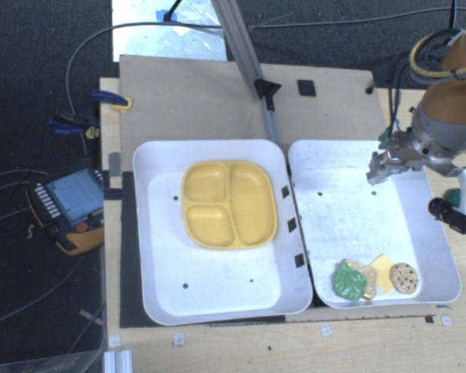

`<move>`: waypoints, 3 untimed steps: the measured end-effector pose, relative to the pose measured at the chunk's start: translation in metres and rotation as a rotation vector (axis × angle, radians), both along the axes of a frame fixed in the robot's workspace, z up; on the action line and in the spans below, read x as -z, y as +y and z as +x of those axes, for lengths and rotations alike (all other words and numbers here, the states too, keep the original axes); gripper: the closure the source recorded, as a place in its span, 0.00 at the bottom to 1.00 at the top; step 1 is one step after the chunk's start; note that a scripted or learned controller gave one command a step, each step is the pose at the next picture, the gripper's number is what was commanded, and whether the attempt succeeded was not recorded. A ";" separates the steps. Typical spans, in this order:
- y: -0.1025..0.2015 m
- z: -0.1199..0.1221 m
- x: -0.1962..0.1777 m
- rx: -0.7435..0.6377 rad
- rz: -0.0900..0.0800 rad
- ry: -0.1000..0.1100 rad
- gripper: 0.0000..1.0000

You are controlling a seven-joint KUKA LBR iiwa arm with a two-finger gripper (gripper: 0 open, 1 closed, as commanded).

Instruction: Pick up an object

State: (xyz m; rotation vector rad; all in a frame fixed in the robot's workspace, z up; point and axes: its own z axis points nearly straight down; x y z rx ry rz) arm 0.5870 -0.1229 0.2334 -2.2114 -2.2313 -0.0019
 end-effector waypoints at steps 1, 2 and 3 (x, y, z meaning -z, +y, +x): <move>0.046 0.004 -0.005 -0.001 0.001 -0.001 1.00; 0.090 0.002 0.000 -0.001 0.001 0.000 1.00; 0.148 -0.006 0.001 -0.002 0.001 0.001 1.00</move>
